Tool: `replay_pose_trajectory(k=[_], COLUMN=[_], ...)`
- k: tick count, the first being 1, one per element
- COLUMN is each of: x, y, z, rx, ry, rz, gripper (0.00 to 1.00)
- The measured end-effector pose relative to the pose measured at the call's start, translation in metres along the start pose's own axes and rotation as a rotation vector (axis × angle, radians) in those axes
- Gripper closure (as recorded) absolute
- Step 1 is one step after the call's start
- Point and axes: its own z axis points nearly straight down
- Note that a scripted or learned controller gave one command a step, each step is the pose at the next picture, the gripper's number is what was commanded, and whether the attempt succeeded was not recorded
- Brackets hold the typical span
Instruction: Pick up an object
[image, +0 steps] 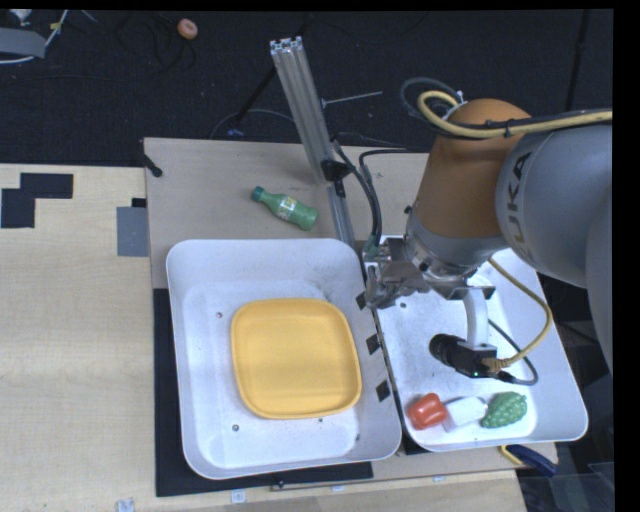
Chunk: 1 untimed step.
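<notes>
The pincer (385, 280) hangs over the far edge of the right bin (560, 420); I cannot tell its state. The objects lie well apart from it, at the near edge: a glossy red piece (427, 409), a small white block (465, 411), a bumpy green piece (504, 409). A smooth yellow plate (295, 357), square with round corners, lies in the left bin (195, 300).

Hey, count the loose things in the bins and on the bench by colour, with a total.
Yellow: 1, the plate
Green: 2, the bottle and the bumpy toy
Red: 1, the pepper-like piece
White: 1, the block
Total: 5
</notes>
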Motion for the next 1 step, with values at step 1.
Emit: replay_pose_trajectory(k=[1], x=[0.0495], y=[-0.0078], z=[-0.0069], rx=[0.000], ry=[0.001], rz=[0.000], gripper=[1.00])
